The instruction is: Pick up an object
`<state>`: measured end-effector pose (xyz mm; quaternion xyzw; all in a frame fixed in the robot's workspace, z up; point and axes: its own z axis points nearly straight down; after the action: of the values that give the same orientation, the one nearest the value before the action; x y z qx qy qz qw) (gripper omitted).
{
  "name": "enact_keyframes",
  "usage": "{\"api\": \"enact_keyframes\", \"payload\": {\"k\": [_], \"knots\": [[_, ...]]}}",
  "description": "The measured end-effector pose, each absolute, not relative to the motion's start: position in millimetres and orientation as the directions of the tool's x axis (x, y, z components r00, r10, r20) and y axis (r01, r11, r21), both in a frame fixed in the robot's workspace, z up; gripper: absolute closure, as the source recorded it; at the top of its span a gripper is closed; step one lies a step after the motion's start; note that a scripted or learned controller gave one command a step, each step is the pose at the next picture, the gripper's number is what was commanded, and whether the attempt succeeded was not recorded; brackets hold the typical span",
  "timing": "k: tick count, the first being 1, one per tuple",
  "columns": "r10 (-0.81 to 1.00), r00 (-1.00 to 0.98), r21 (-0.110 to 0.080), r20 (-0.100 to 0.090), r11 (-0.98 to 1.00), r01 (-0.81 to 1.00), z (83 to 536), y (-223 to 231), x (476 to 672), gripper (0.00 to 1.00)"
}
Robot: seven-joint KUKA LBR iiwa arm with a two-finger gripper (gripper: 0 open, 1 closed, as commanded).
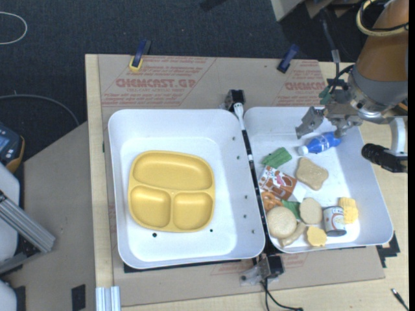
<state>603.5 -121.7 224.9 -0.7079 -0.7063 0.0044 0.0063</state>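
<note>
The arm (384,50) is cut off by the top and right edges, so only its orange band and wrist show, and the gripper (324,118) is too small and cluttered to tell how its fingers stand or whether they touch the blue bottle (321,144) just beneath. In the right bin (369,193) the foods overlap: a round cracker (282,222) covers part of the green piece (291,207) behind it, and the small can (333,219) bears a label too small to read. The right bin's far corner is hidden behind the wrist.
</note>
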Motion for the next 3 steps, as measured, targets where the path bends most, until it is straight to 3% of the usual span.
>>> {"api": "enact_keyframes", "payload": {"k": [1,3], "knots": [[1.000,0.000,-0.002,0.001,0.000,1.000,232,-122,606.1,0.00],[1.000,0.000,-0.008,0.002,0.000,1.000,130,-111,607.1,0.00]]}}
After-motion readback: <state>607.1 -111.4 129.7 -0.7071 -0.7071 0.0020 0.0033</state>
